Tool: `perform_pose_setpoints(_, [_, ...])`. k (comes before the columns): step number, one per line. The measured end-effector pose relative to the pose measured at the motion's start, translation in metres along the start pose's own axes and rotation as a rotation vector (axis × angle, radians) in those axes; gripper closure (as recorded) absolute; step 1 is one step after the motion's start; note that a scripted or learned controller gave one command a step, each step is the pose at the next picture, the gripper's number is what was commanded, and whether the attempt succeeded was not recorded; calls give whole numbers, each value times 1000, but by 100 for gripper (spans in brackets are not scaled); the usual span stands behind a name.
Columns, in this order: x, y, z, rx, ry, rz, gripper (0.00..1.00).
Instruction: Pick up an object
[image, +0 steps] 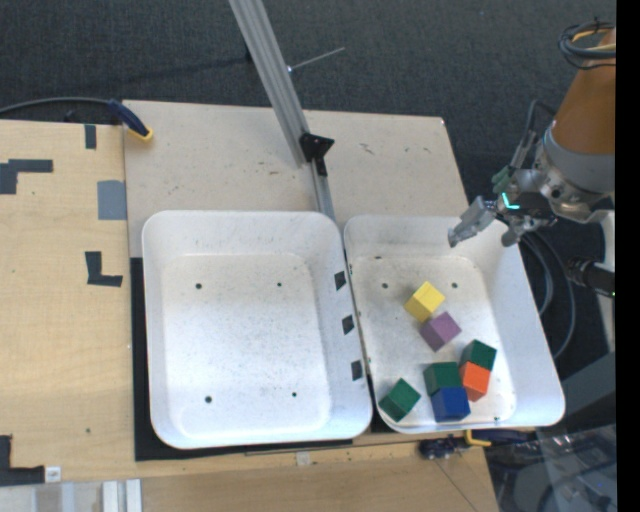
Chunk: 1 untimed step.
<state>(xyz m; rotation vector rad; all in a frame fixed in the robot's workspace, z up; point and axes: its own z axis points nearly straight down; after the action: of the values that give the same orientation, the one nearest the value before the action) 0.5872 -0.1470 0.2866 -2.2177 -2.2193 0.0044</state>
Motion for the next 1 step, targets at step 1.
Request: perform_pose_setpoints(1, [0,1,-2,-4,-1,-2,0])
